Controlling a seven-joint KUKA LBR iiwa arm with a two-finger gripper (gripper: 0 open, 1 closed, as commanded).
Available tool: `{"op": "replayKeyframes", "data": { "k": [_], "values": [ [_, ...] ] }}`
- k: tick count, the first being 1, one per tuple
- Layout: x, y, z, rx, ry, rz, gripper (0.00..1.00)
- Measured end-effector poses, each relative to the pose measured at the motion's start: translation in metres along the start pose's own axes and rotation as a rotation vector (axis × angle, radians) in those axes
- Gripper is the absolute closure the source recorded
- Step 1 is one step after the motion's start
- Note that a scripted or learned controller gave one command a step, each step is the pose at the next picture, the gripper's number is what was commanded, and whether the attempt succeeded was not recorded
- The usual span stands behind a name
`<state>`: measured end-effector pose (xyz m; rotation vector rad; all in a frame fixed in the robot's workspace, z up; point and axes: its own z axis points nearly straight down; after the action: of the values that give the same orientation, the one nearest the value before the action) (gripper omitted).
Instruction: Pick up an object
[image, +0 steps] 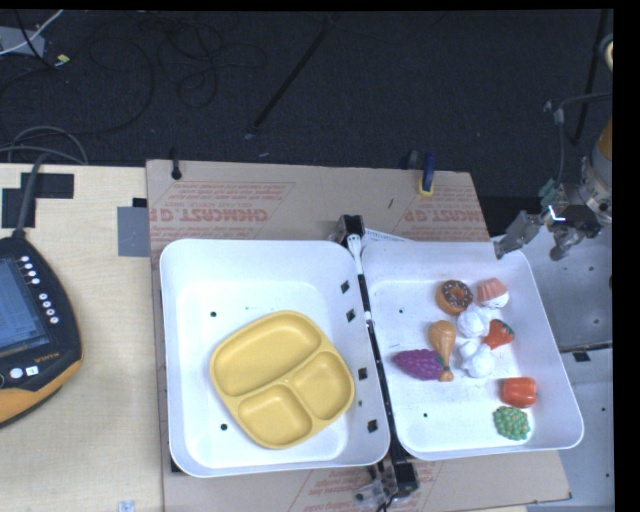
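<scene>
The gripper (545, 232) hangs by the upper right corner of the right bin (560, 400), fingers spread apart with nothing between them, so this looks like the approach, with no pick begun. Below and to its left the toy food sits bunched in that bin: a donut (455, 295), a chicken drumstick (442, 340), a purple grape bunch (420, 364), a red block (518, 391) and green broccoli (512, 424). Next it must swing inward and drop over one piece. The yellow tray (280, 378) lies in the left bin (190, 290).
</scene>
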<state>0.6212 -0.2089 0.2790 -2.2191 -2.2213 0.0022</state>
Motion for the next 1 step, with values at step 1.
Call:
{"op": "replayKeyframes", "data": {
  "k": [1],
  "values": [
    [-0.0055, 0.0157, 0.15, -0.004, -0.001, 0.004, 0.0]
  ]
}}
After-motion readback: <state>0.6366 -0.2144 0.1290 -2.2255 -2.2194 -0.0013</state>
